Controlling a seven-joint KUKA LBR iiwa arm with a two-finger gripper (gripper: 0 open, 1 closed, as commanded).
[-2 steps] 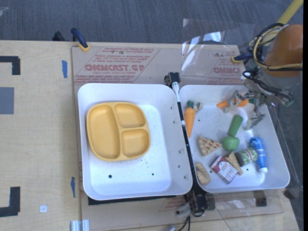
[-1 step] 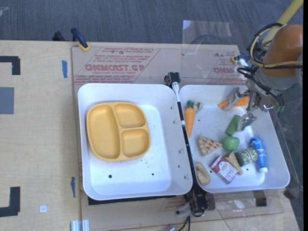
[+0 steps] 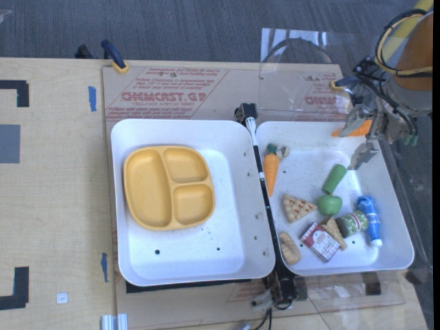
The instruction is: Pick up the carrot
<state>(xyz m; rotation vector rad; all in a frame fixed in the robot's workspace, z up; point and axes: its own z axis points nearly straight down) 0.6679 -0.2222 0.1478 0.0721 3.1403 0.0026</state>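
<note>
My gripper hangs over the upper right part of the right bin, close to its far rim. It sits in a tangle of cables and metal, and I cannot tell how it is set or whether anything is in it.

The carrot lies well to the left of my gripper, in the same bin, right against the left wall beside the dark divider that runs between the two bins. It lies lengthwise along that wall, green top toward the far end, orange tip pointing to the near end.

Between me and the carrot the white floor of the bin is bare. The crowded part is lower down: a green cylinder leaning over a green round piece, a pizza slice, a red packet, a small can, a blue bottle near the right wall, and a pale bread-like piece near the front left corner. None of them touches the carrot.

The left bin holds a yellow divided plate, with white floor around it.

My arm is cut off at the upper right edge. The small items near the front of the right bin overlap, and their labels are too small to read.
</note>
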